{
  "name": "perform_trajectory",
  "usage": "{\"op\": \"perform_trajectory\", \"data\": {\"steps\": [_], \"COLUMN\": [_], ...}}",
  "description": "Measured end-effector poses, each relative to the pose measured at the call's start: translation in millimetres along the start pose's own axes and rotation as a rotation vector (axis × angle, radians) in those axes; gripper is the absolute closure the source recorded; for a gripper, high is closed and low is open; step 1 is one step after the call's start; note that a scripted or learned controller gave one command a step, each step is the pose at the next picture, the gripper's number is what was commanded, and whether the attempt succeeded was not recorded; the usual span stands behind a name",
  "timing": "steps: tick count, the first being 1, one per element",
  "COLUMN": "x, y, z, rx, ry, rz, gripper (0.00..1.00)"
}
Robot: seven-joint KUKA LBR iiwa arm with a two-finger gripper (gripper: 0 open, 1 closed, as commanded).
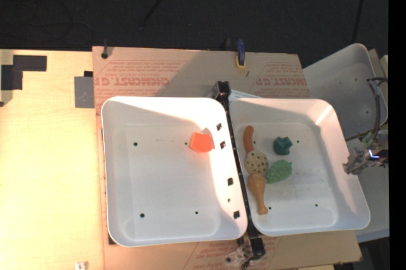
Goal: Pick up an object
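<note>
Nothing is lifted yet: the gripper [363, 161] waits beside the right bin [330, 115] (whether its jaws are open or closed cannot be told), toys untouched.

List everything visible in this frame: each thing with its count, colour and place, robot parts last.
bins: 2, white, side by side on the bench
orange block: 1, orange, left bin, toward its upper right
sausage: 1, orange-brown, right bin, near its left wall
cookie: 1, tan with dark specks, right bin, below the sausage
drumstick: 1, tan, right bin, below the cookie
dark green toy: 1, dark green, right bin, near its middle
light green toy: 1, light green, right bin, beside the cookie
cardboard: 1 sheet, brown, under the bins
clamp: 1, blue and yellow, cardboard's far edge
gripper: 1, dark metal, beyond the right bin's right rim
</note>
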State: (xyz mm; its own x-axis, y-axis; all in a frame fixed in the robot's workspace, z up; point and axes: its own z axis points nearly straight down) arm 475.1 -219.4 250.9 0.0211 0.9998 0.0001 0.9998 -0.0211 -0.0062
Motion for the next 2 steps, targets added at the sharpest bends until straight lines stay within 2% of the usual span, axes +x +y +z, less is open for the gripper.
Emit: {"op": "perform_trajectory", "data": {"steps": [2], "x": [-1.5], "y": [0.2], "z": [-18.7], "rx": [0.0], "ry": [-0.001], "rz": [-0.01], "gripper": [1.0]}}
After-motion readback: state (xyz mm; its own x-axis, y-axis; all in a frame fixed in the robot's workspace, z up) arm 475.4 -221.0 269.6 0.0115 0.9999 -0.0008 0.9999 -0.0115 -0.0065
